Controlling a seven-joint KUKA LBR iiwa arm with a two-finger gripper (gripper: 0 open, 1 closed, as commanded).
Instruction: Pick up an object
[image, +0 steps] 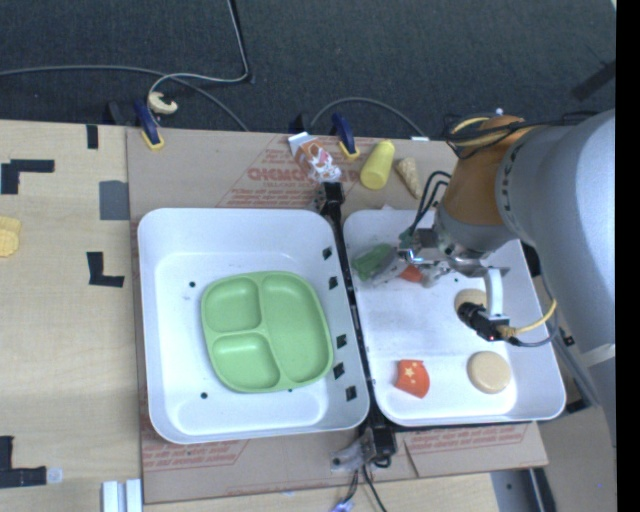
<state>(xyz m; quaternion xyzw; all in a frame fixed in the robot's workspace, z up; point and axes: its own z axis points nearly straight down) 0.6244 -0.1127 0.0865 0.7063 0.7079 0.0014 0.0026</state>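
My gripper (414, 262) is low in the upper part of the right bin (540, 400), with the grey arm and its orange band coming in from the right. A small orange-red piece (409, 273) lies right under the gripper, partly hidden by it. A dark green object (371, 262) lies just to its left, against the bin's left wall. Nearer the front lie a red object (412, 376) and a round tan object (490, 372). A pale round object (468, 300) sits under a black cable beside the arm.
The left bin (165, 300) holds a green divided plate (266, 331). Behind the bins on the cardboard lie a yellow cylinder (377, 165), a tan piece (408, 177) and a red-and-white packet (315, 157). Blue clamps and cables run along the bench's back edge.
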